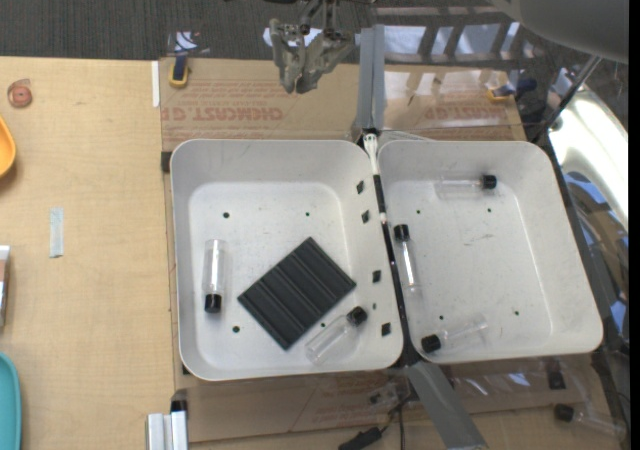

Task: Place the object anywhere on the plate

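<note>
Currently: gripper (303, 66) being held above bins, grip unclear | vial (212, 276) being targeted | next: descent, then plate (297, 291).

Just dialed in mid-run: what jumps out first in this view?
The dark ribbed plate lying askew in the left bin, with clear black-capped vials on both sides of it. Three more vials lie in the right bin. The gripper hangs high beyond the bins, over the cardboard.

Ribbed black plate (297, 293), white bins (190, 188) — clear, black-capped tubes (212, 276)
</note>
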Tool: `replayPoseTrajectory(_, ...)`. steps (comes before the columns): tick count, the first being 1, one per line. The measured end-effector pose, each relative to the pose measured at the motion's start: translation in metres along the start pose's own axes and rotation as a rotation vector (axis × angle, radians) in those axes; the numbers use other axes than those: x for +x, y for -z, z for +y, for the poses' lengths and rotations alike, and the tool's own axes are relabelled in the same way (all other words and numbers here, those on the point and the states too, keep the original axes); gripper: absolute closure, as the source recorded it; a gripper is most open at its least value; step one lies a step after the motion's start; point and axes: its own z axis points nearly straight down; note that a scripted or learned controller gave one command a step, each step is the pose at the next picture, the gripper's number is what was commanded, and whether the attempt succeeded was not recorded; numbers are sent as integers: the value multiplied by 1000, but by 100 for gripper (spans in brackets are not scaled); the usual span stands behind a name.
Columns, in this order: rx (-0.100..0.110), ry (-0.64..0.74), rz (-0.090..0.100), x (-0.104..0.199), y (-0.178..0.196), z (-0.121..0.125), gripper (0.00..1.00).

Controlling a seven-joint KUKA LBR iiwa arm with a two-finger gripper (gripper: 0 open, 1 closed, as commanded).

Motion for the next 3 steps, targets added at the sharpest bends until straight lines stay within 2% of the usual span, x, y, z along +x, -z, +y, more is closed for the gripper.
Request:
replayPoseTrajectory(1, -2, 459, 0, -9, 10, 1, 100)
replayPoseTrajectory(2, -7, 819, 0, -3, -78, 87, 100)
replayPoseTrajectory(3, -5, 1061, -2, -8, -40, 41, 100)
